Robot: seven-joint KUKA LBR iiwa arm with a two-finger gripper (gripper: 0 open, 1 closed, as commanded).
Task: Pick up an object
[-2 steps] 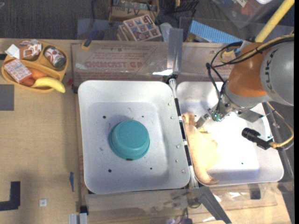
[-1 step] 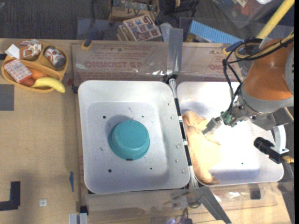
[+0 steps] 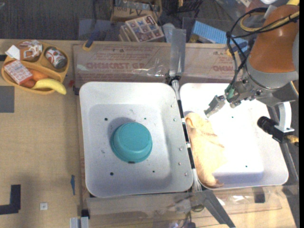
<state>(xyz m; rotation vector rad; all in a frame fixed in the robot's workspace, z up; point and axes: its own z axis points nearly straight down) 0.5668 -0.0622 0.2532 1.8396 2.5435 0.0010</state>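
Claw (image 3: 210, 109), grip state unclear, hovers over limp tan cloth (image 3: 205, 148); smooth round teal bowl (image 3: 131, 142) sits apart

Grey arm (image 3: 280, 75), orange band, black cables looped; gripper (image 3: 214, 106) metallic, perhaps green-marked

A robotics lab: a taped cardboard-backed counter (image 3: 42, 141) bearing two white bins (image 3: 90, 99), cables (image 3: 242, 27) and stacked boxes (image 3: 140, 27) behind.

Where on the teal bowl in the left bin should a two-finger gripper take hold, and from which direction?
The teal bowl sits upside down, its flat base up, so no rim is open to pinch. Probably best to come straight down from above and close across its rounded sides, fingers spread wide.
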